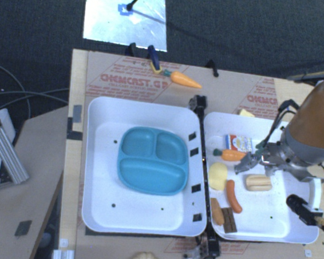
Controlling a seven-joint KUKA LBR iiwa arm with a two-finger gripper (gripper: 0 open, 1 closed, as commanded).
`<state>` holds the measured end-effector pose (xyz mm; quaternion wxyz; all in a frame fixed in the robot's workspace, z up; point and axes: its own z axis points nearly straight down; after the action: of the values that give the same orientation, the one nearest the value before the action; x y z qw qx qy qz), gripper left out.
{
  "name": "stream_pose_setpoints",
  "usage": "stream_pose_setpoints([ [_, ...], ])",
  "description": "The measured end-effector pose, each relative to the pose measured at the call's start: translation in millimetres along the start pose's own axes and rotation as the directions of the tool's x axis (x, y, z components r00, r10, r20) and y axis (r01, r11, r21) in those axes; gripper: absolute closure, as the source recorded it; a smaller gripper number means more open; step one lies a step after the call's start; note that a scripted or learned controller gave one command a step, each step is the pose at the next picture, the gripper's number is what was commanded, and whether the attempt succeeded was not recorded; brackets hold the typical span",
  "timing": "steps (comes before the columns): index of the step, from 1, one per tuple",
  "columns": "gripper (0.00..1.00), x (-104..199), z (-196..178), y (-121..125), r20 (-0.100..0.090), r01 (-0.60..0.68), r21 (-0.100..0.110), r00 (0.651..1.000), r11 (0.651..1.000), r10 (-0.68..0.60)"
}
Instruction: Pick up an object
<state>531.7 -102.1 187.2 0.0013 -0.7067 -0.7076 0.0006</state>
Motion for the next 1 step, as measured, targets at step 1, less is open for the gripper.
stream_pose_setpoints([
  [1, 0.0, -1.6, 58.7, -7.1, 0.0, -0.001, 0.0, 1.0, 1.0, 0.001],
])
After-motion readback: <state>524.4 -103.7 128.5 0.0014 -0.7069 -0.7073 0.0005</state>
